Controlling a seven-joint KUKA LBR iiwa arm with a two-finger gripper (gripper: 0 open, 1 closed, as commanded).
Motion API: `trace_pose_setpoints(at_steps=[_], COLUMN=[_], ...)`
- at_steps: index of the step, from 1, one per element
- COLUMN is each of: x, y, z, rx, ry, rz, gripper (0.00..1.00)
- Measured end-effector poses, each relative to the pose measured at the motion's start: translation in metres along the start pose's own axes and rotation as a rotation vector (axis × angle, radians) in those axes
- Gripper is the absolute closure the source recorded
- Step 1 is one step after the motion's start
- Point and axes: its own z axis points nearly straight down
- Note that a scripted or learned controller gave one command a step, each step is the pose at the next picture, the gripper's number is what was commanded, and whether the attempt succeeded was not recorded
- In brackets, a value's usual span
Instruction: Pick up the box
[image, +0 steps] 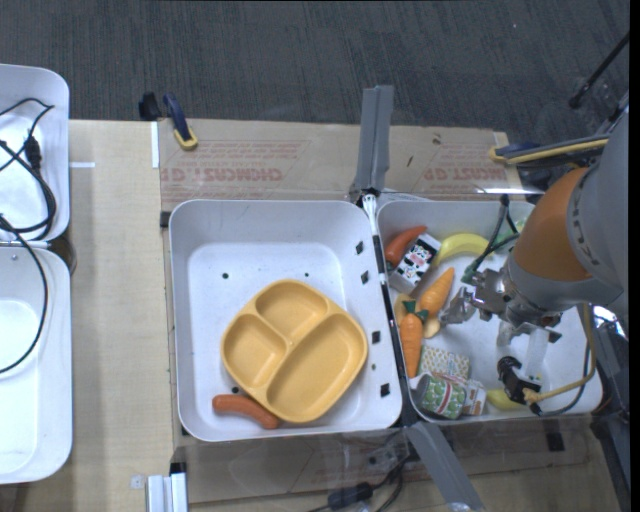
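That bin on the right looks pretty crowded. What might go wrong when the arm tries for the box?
The gripper sits low among packed toys. The cow-patterned box is wedged between a carrot, a sausage and a banana, so the fingers might grab or knock a neighbour instead. The box also lies near the bin wall, which may block a clean grip.
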Motion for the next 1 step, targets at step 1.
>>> trace_pose_setpoints(at_steps=[1], x=[-0.0267], y=[-0.0421], z=[0.0002], rx=[0.002], ry=[0.001], rz=[0.134], gripper=[0.00])
